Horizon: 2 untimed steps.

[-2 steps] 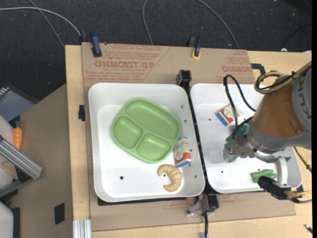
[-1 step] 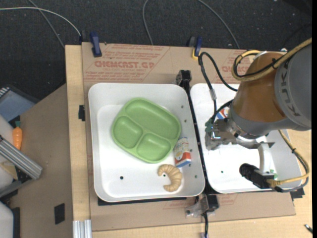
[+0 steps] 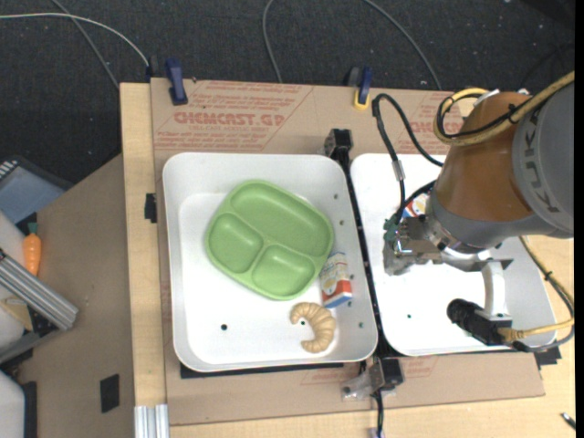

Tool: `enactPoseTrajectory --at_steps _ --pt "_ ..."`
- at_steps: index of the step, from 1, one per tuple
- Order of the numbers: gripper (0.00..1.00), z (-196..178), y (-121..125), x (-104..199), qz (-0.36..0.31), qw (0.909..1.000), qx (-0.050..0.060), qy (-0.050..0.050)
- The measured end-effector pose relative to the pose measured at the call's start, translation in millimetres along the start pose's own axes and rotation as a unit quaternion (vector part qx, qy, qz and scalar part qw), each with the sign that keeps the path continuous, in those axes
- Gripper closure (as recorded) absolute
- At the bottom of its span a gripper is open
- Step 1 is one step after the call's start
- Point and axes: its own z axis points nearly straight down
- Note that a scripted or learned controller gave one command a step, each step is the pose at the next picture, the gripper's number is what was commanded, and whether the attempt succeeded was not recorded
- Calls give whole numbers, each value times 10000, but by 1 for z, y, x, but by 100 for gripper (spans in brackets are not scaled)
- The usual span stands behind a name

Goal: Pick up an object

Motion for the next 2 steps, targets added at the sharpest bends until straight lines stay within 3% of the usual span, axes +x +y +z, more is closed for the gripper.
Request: enactPoseTrajectory --at_steps 2 --pt "100 -20 0 0 -2 10000 -6 2"
